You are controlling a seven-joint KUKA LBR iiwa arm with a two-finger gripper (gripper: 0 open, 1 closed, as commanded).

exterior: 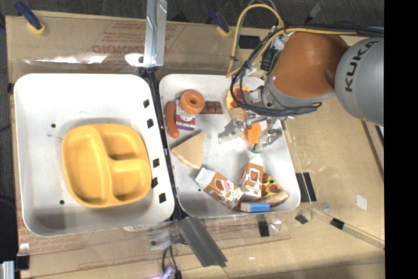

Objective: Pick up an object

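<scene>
Orange item (253,132) between fingers (230,131) above right bin (287,160).

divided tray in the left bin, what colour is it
Yellow; the divided tray shows clearly in the camera view.

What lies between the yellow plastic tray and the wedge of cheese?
In the camera view, the two bins' white walls lie between the yellow divided plastic tray and the tan cheese wedge.

bench (339,206): cardboard-covered | on it: 2 white bins side by side, L (32,140) & R (215,85)
</scene>
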